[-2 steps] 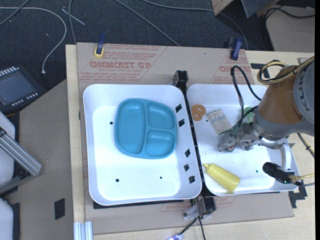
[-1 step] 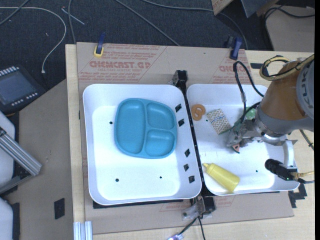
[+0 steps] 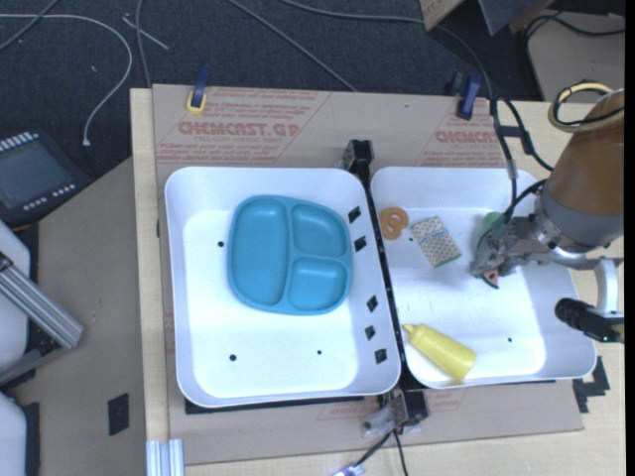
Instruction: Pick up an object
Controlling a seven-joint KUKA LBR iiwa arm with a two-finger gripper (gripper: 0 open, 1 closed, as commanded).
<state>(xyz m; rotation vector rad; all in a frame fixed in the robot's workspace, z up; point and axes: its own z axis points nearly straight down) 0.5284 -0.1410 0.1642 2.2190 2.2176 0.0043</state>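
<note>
Two white bins sit side by side on the bench. The left bin [image 3: 198, 345] holds a blue divided plate [image 3: 290, 254] lying flat in its far half. In the right bin [image 3: 516, 350], the arm [image 3: 585, 191] reaches in from the right, its gripper [image 3: 493, 256] low over the bin's right-centre. A yellow bottle [image 3: 439, 350] lies on its side at the near left corner, well apart from the gripper. A small patterned packet [image 3: 435, 239] lies just left of the gripper, and an orange ring [image 3: 394, 222] sits farther left by the bin's wall.
</note>
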